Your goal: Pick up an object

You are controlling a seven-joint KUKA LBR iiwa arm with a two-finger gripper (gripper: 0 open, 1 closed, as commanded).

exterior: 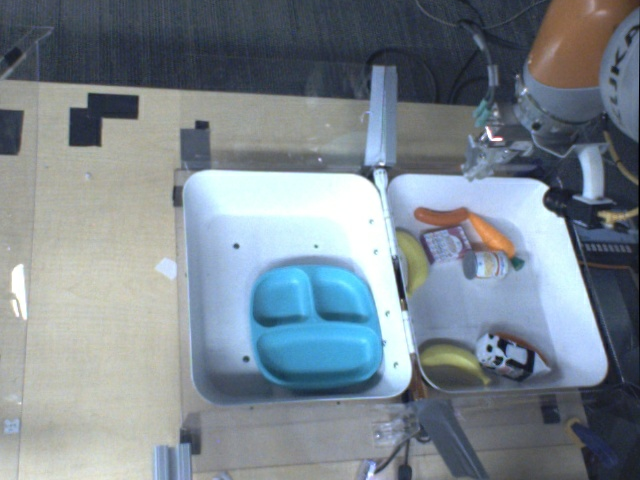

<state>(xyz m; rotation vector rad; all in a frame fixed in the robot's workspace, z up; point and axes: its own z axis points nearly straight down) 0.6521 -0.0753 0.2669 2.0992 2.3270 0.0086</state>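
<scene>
So the left bin (215, 268) just has a blue divided tray (315, 325) in it. The right bin (560, 298) next to it holds carrots (475, 224), a purple packet (445, 242), small bottle (485, 265), two bananas (452, 363) and a black-white toy (510, 356). Gripper (490, 148) hangs over that bin's far rim, can't tell if it's apart or together.

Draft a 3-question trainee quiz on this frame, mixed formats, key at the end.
1. True or false: the blue divided tray lies in the right bin.
2. Multiple choice: what lies nearest the black-and-white toy? A) the carrot B) a banana C) the small bottle
3. Fill in: the gripper is above the right bin's ____ edge.

Key
1. False; it lies in the left bin.
2. B, the banana at the near edge. The carrot and small bottle lie farther back.
3. Far.
</scene>
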